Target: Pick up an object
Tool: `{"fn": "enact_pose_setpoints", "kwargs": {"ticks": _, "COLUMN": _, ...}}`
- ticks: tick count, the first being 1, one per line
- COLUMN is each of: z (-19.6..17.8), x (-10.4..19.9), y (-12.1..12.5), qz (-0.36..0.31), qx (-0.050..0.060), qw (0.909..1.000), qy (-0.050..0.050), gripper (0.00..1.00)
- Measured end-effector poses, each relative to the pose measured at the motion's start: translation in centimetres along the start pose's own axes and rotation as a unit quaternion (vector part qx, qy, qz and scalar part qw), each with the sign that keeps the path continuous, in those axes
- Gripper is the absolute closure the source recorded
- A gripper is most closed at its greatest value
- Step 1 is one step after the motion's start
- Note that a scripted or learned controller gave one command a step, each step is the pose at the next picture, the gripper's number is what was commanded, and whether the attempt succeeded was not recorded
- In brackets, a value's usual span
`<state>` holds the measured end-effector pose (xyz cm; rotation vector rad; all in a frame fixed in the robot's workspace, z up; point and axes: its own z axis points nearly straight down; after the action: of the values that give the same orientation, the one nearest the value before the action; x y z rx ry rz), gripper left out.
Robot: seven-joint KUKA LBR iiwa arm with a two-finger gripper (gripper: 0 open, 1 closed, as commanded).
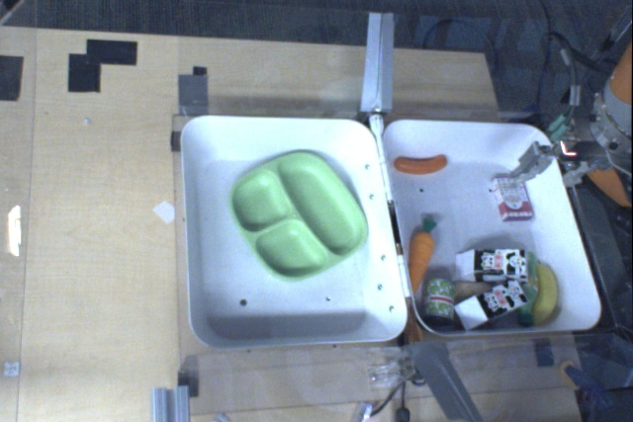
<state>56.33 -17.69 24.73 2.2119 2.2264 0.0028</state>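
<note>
The right bin point(465, 135) holds an orange-red sausage point(420, 164) at the back and a carrot point(421, 255) near the divider. Two black-and-white cartons point(492, 264) point(497, 300), a small can point(438, 296) and a banana point(543, 292) lie at the front. A small red-and-white box point(515, 204) sits towards the right wall. My gripper point(524, 169) reaches in from the right and hangs just above and behind that box. Its tip looks close to the box's upper edge, and I cannot tell whether they touch.
In the left bin point(210, 306) lies a green divided plate point(299, 212), slightly turned. A metal post point(377, 64) stands behind the wall between the bins. Cables and the arm's base point(608, 128) crowd the right side.
</note>
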Motion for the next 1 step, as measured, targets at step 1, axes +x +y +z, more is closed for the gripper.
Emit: {"fn": "enact_pose_setpoints", "kwargs": {"ticks": 1, "z": 14.54, "x": -0.1, "y": 0.65, "qz": -0.039, "qx": -0.008, "qw": 0.9992, "qy": -0.002, "gripper": 0.0}}
